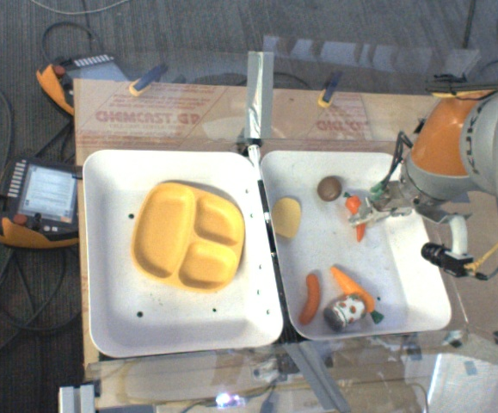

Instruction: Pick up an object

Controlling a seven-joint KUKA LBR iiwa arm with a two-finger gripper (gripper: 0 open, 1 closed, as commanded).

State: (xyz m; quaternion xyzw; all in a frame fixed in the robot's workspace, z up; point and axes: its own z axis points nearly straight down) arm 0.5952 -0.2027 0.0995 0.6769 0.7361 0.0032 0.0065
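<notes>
The right bin (421, 295) holds several toy foods. A brown round piece (329, 188) lies near its back, with a pale yellow piece (287, 217) by the left wall. At the front are an orange-red sausage (310, 297), a carrot (350, 280) and a grey-white can-like toy (344, 313). My gripper (374, 205) is low over the bin's right middle, reaching in from the right. A small orange carrot-like piece (358, 218) sits right at its left tip. Whether it is gripped is unclear.
The left bin (111, 317) holds a yellow divided tray (188, 234) at its middle. A metal divider post (259, 93) stands between the bins at the back. A handheld pendant (38, 200) and cables lie on the floor to the left.
</notes>
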